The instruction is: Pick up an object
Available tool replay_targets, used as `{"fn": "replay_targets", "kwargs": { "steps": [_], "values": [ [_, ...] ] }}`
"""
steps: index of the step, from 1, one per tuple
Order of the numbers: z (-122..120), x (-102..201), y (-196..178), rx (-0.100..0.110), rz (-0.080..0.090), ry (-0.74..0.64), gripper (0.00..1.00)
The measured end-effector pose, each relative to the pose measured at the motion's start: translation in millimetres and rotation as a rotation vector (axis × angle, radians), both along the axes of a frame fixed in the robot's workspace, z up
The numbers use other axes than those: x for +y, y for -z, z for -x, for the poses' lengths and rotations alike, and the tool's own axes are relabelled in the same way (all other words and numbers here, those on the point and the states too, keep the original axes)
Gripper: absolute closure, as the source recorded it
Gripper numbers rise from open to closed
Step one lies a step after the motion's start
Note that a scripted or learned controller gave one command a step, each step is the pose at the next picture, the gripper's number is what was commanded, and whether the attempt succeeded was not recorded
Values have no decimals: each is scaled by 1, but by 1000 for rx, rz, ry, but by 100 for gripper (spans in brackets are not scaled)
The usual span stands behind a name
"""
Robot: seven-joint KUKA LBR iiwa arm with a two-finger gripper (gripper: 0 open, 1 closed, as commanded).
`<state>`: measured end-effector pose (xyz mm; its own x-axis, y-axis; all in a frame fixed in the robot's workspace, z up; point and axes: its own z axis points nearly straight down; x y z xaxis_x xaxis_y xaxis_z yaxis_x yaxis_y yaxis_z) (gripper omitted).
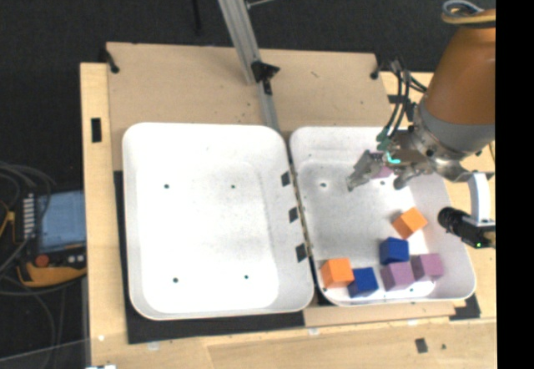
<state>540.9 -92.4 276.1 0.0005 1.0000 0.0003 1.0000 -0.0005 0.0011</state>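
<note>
Gripper (380,173) poised over the right bin (334,150), fingers spread with nothing between them.

It hung above bare floor in the bin's upper half, likely still lining up a descent. The blocks lay toward five o'clock of it: an orange block (410,222) nearest, then a blue block (394,250), two purple blocks (413,270), another blue (363,281) and another orange (337,271) along the front wall. At nine o'clock sat the left bin (209,217).
</note>
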Motion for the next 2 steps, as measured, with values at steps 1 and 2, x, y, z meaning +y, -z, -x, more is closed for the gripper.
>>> {"fn": "replay_targets", "kwargs": {
  "steps": [1, 2],
  "values": [
    [-1, -8, 44, 5, 2, 1, 0],
    [-5, -1, 102, 7, 1, 2, 0]
  ]
}}
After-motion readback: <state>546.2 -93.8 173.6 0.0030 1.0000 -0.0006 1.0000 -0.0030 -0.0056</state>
